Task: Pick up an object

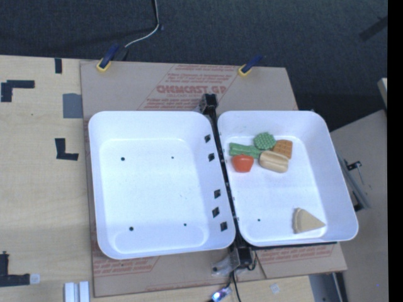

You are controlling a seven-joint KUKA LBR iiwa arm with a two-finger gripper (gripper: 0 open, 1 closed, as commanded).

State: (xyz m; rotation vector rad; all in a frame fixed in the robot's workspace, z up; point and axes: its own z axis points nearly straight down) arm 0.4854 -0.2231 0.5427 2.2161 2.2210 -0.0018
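The right bin (pixel 315 131) holds several toy foods. A green leafy piece (pixel 264 141) with a green stem (pixel 242 150) lies near the bin's far left. A red tomato-like piece (pixel 243 163) sits just below the stem. A tan bread roll (pixel 273 161) lies beside it, with an orange piece (pixel 283 148) behind. A tan wedge (pixel 306 221) rests alone at the near right corner.
The left bin (pixel 151 181) stands beside the right one, joined by a black clipped seam (pixel 218 175). Both rest on a cardboard sheet (pixel 189 87) on the wooden bench. A cable (pixel 148 33) runs off at the back.
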